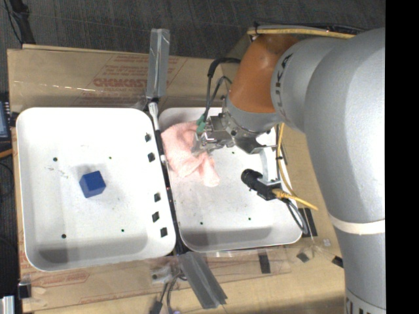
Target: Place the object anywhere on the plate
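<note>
A small blue cube point(92, 183) rests on the floor of the left bin point(72, 133), left of its middle. In the right bin point(226, 208) a pale pink, crumpled-looking item point(183, 150) lies against the upper left corner, next to the divider. My gripper point(208, 140) hangs low over the right edge of that pink item, and I cannot see whether it touches it. The orange band and grey wrist point(262, 87) hide most of the gripper from above. The cube is far to the gripper's left, in the other bin.
The bulky grey arm point(340, 149) covers the right side of the right bin. A black plug with a yellow cable point(260, 183) hangs over that bin's middle right. A metal rail with black clips point(159, 188) separates the bins. Brown cardboard point(85, 77) lies behind them.
</note>
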You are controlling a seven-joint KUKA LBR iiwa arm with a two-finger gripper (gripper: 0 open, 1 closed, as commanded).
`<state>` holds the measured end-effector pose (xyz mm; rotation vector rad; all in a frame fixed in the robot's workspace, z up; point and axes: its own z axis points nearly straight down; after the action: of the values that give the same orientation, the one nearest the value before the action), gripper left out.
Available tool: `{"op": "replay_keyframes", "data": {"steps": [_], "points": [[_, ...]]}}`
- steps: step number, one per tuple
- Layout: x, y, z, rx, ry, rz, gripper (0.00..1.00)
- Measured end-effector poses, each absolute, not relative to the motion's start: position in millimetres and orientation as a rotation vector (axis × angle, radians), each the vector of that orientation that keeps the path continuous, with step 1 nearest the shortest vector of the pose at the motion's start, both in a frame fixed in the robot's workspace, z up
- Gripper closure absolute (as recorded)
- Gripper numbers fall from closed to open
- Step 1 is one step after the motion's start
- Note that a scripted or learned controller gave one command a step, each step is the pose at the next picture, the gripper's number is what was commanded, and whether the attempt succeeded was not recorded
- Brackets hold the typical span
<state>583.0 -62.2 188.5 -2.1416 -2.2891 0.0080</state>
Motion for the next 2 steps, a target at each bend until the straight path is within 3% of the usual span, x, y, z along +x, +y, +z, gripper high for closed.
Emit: {"op": "replay_keyframes", "data": {"steps": [1,2], "points": [[583.6,-61.6,228.4,-2.134,-2.297,0.008,1.00],[597.9,-2.4,229.1,-1.627,-2.683,0.006,1.00]]}}
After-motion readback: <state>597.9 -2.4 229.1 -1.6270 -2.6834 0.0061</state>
